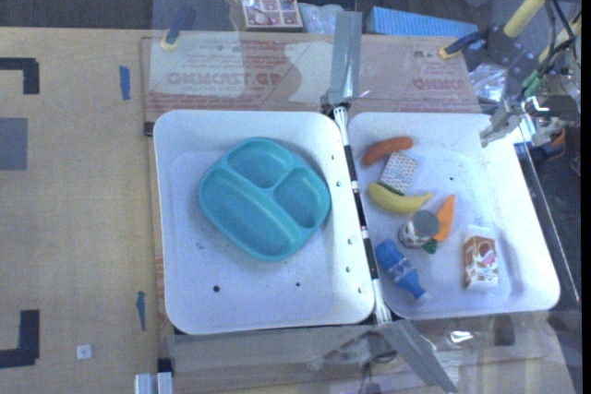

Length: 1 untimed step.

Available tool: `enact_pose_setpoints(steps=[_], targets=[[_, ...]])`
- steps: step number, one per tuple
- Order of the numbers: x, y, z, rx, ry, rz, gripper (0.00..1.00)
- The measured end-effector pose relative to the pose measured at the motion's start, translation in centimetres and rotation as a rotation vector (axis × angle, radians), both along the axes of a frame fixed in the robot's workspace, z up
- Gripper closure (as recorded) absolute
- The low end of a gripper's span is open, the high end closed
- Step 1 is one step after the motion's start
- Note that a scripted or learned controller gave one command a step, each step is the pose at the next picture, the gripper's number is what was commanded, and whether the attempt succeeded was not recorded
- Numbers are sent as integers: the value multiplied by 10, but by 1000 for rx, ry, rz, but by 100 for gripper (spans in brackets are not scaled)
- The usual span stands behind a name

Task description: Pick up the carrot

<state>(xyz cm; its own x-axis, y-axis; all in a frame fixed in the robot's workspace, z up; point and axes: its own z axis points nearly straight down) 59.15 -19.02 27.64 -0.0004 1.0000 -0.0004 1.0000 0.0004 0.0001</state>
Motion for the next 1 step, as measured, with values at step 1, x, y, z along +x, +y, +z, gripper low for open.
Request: enact_pose_setpoints(steps=[1], targets=[[-30, 25, -125, 1, 1, -232, 0]])
